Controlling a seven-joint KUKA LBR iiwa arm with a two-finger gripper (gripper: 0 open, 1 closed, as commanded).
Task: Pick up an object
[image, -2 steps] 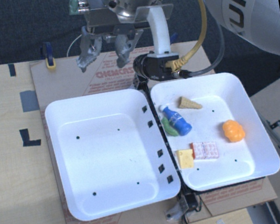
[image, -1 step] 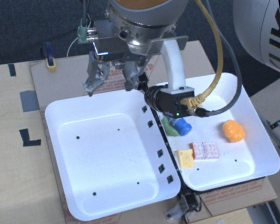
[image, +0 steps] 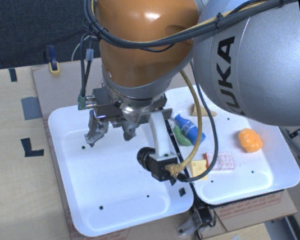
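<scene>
Gripper [image: 110,131] is hung low over left bin [image: 86,213] w/ fingers spread apart, nothing clamped, presumably readied for a grab attempt.

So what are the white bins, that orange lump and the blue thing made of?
The bins look like moulded plastic: smooth, slightly glossy, with rounded rims. The orange lump looks like soft plastic or foam, matte and bumpy, perhaps a toy fruit; hard to say. The blue thing seems glossy plastic, catching light, but is partly hidden by the arm.
</scene>
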